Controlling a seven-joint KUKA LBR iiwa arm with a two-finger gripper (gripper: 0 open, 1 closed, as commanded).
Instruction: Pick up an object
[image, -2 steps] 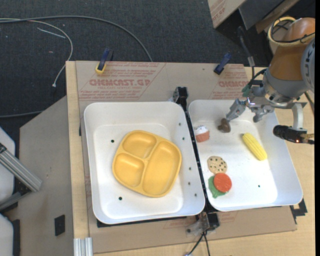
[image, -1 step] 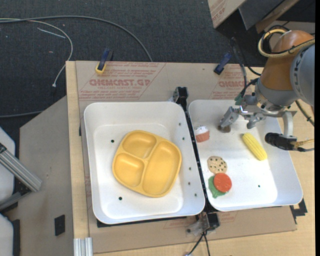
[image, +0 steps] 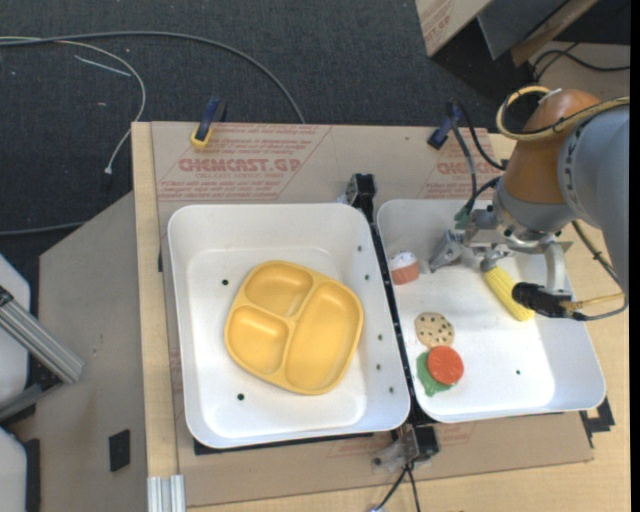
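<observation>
My gripper (image: 466, 260) hangs low over the back of the right bin (image: 560, 395), its fingers spread open with nothing between them. A yellow corn-like piece (image: 503, 290) lies just to the right of and below the gripper, close to its right finger. Left of the gripper, near the bin's left wall, sits a small orange and white piece (image: 404, 267). Toward the front of that bin lie a speckled cookie (image: 434, 329) and a red tomato-like toy with a green patch (image: 441, 367).
The left bin (image: 190, 240) holds a yellow divided plate (image: 293, 325). Between the bins runs a dark divider with a black clamp (image: 361, 187) at the back. The grey arm with its orange band (image: 545, 150) comes in from the upper right.
</observation>
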